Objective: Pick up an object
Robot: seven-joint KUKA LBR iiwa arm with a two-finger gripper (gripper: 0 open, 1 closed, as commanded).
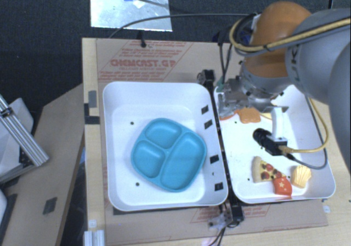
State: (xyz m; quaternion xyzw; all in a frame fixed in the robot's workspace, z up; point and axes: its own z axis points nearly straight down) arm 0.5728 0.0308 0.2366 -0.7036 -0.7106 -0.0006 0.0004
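Note:
My gripper (226, 103) hangs low over the far left corner of the right bin (318, 146), close to the wall between the two bins. A flat orange toy piece (250, 115) lies just to the right of it, partly under the wrist. Near the front of the same bin lie a pizza slice (264, 169), a small red piece (282, 185) and a pale yellow ridged piece (301, 175). Nothing shows as held in the gripper.
The left bin (126, 102) holds a blue divided plate (168, 153) at its middle. The grey arm and its orange band (279, 26) cover the far part of the right bin. A yellow cable (321, 135) loops over the right bin's right side.

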